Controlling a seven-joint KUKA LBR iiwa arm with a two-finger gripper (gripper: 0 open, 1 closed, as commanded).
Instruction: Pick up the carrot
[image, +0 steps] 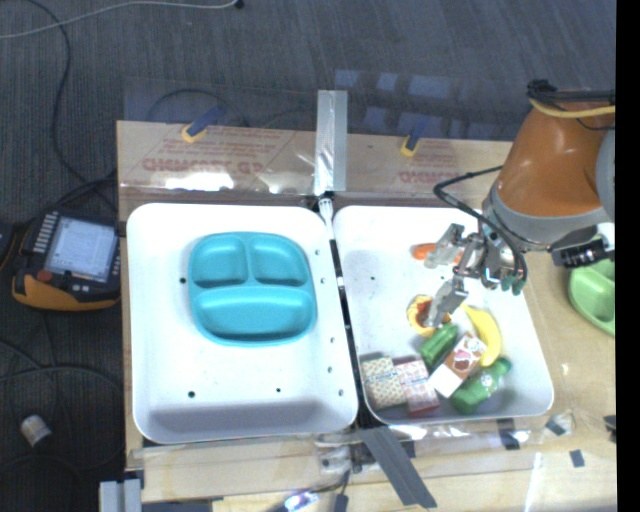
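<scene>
**Carrot lies just left of the hand, in the right bin**

Carrot (427, 250) position is what I watch here: I see a small orange shape on the bare floor of the right bin (375, 300), in its far half, well apart from the heap of toy food at the near end. Its long axis looks to run roughly left to right across the bin, though part of it is hidden behind the metal of the hand, so I hold that loosely.

My hand (452, 268) hangs over the same bin with the orange band (555, 160) of the arm behind it to the right. I cannot tell how its fingers stand, and I see nothing between them.

From the hand the carrot lies slightly to the left and toward the far wall. The yellow banana (485, 332) and green pieces sit on the near side, the wrong way to drift.

In the left bin rests a blue divided plate (252, 285), no part of this job.
</scene>
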